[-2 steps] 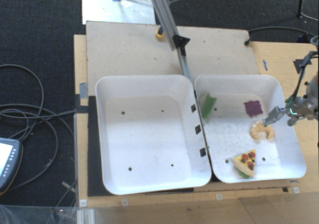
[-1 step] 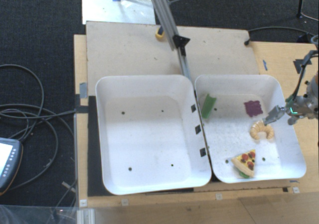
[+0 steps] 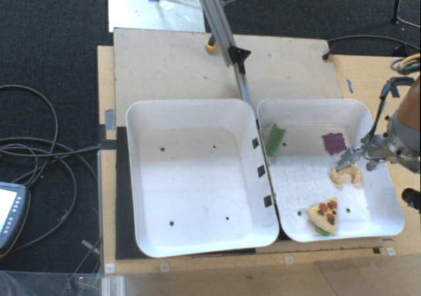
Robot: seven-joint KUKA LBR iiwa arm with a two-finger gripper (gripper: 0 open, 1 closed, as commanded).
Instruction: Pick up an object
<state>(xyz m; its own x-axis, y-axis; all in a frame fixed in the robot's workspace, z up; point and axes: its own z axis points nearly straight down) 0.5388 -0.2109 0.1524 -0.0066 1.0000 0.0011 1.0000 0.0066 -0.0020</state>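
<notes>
In the right bin (image 3: pixel 309 112) lie a green block (image 3: pixel 274 138) near the left wall, a purple piece (image 3: pixel 334 142) further right, a tan pretzel-shaped piece (image 3: pixel 346 175) and a pizza slice toy (image 3: pixel 323 215) near the front. My gripper (image 3: pixel 350 158) reaches in from the right and hovers just above the pretzel piece, between it and the purple piece. Nothing shows between its fingers.
The left bin (image 3: pixel 141 117) sits beside the right one, with a shared divider (image 3: pixel 261 163) marked by black tags. A metal camera pole (image 3: pixel 217 12) slants over the back of the bench. Cables and a pendant (image 3: pixel 10 212) lie on the floor at left.
</notes>
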